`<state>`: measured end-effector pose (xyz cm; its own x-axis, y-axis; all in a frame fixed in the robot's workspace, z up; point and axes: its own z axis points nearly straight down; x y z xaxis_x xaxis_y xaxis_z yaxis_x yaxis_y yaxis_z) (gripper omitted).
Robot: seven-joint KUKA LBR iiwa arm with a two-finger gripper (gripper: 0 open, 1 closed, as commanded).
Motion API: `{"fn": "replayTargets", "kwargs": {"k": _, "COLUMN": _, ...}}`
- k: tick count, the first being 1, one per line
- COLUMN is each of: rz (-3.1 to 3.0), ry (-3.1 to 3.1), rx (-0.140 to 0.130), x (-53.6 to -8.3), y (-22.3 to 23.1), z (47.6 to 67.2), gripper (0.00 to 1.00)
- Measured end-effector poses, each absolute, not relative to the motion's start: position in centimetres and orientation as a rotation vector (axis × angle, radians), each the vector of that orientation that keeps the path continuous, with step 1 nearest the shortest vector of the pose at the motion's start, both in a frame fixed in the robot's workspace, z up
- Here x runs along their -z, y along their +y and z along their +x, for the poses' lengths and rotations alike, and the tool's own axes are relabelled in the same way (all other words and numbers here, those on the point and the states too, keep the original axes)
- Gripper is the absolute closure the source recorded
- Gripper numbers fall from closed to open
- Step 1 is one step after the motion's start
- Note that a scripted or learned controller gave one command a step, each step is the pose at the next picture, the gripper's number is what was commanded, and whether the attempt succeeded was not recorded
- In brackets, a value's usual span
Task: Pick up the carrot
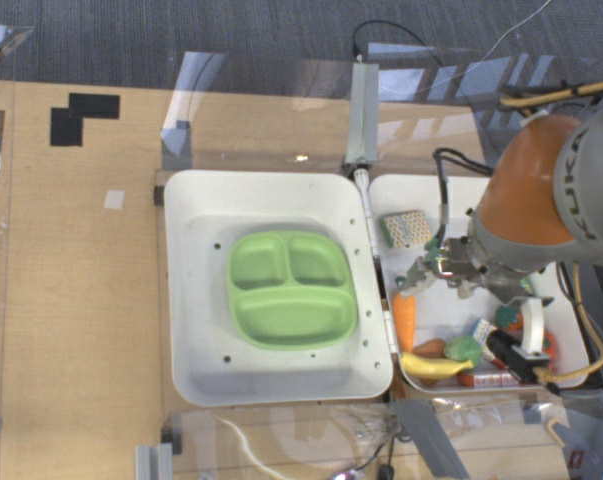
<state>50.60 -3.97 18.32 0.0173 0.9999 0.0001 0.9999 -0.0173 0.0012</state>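
The claw (421,271) hangs low in the right bin (573,373), just above and beside the carrot's (405,323) top end; I cannot tell what state it is in, and nothing shows in its grip. The carrot lies along the bin's left wall, its lower end close to a banana (433,367) (awkward for a clean grab, I judge). The left bin (191,298) holds a green tray (291,290). Both bins sit on a pale wooden bench (71,298).

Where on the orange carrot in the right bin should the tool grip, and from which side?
Probably from above, at mid-length of the orange carrot, closing across its narrow width. It lies flat, lengthwise along the white bin's left wall, with a yellow banana at its lower end, so the middle looks most open.
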Motion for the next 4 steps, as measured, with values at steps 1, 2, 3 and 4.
{"fn": "replayTargets", "kwargs": {"k": 1, "rz": 2.824, "ry": 1.377, "rx": 0.001, "x": -18.3, "y": -4.1, "z": 50.3, "gripper": 0.0}}
{"fn": "replayTargets", "kwargs": {"k": 2, "rz": 2.816, "ry": 1.394, "rx": 0.003, "x": -19.1, "y": -4.0, "z": 50.5, "gripper": 1.0}}
{"fn": "replayTargets", "kwargs": {"k": 3, "rz": 2.816, "ry": 1.394, "rx": 0.003, "x": -19.1, "y": -4.0, "z": 50.5, "gripper": 0.0}}
{"fn": "replayTargets", "kwargs": {"k": 4, "rz": 3.079, "ry": 0.629, "rx": 0.003, "x": -18.3, "y": -1.5, "z": 48.7, "gripper": 0.0}}
